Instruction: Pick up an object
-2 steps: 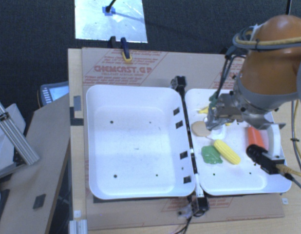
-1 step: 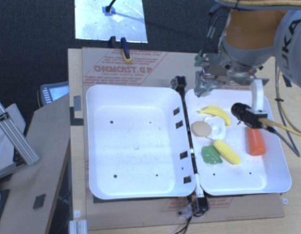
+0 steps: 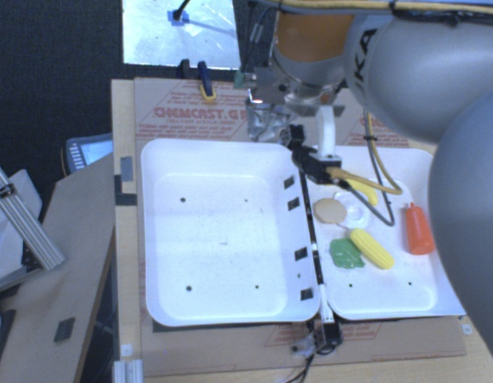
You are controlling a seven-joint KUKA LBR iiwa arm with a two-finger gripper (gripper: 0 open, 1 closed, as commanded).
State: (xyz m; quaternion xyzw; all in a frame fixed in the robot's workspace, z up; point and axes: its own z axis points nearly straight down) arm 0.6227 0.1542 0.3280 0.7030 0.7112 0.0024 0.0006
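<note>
Two white bins sit side by side: the left bin (image 3: 163, 214) and the right bin (image 3: 418, 294). The right bin holds six things, one of each, all in its left and middle part:
- a tan round disc (image 3: 330, 211)
- a white flat piece (image 3: 356, 215) just right of the disc
- a yellow corn cob (image 3: 372, 248)
- a green piece (image 3: 345, 254) touching the cob's left side
- an orange bottle (image 3: 418, 230) further right
- a yellow banana-like piece (image 3: 363, 191) at the far side

The gripper (image 3: 269, 124) hangs over the far rim of the left bin, near the divider, well apart from these things; I cannot tell how far open it is, and nothing shows in its grasp
</note>
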